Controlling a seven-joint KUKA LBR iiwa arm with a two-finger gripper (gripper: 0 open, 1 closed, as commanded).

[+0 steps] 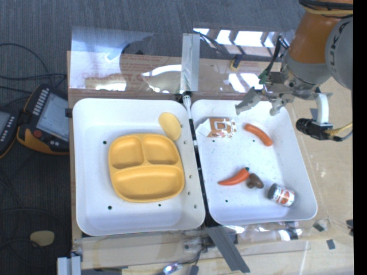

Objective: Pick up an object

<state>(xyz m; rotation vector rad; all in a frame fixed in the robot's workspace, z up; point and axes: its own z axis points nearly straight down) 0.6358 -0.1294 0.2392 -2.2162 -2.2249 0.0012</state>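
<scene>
Nearest you, a can (281, 196) is lying on its side in the right bin's (298, 153) front right corner. Just beside it to the left, a brown lump (255, 182) is touching the tip of a carrot (234, 178). Further back, a sausage (258, 134) is lying near a packet (221, 127). In the left bin (86, 153), a yellow tray (146, 167) is sitting with a lemon (170, 125) at its back right corner. Your claw (262, 103) is hovering over the right bin's back edge, fingers spread wide, holding nothing, well apart from the can.
</scene>
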